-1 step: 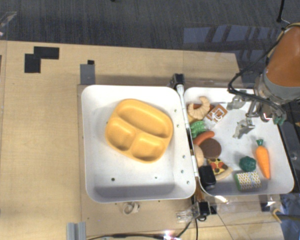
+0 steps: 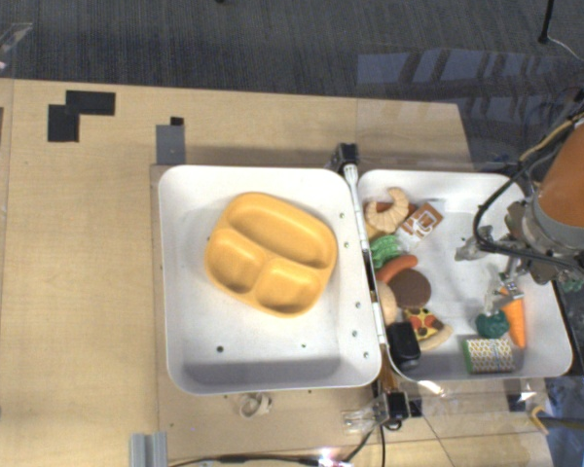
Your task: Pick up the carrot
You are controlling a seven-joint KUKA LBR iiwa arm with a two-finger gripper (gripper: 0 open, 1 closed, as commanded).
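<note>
Hanging over the right bin (image 2: 540, 363), the gripper (image 2: 507, 288) sits low above the near right part, just over the top end of the carrot (image 2: 516, 323). That carrot lies on the bin floor, orange, pointing roughly toward the near rim, with a dark green leafy piece (image 2: 491, 325) touching or almost touching its left side and a small patterned block (image 2: 490, 355) just below that. From where I stand I cannot tell how the fingers are set, or whether they have anything between them; the metal parts blur together against the white floor, and the carrot looks to be resting on the bin, not lifted.

What worries me is the crowding. If the arm (image 2: 574, 188) comes down a touch off to the left, I'd guess it catches the green piece instead, or pins both and drops them. The carrot is slim and smooth, so a grip near its tip could let it pivot and slip out. The bin's right wall is also near, and a finger could clip it.

The left bin (image 2: 180, 290) holds a yellow divided tray (image 2: 271, 252), well apart from all this
</note>
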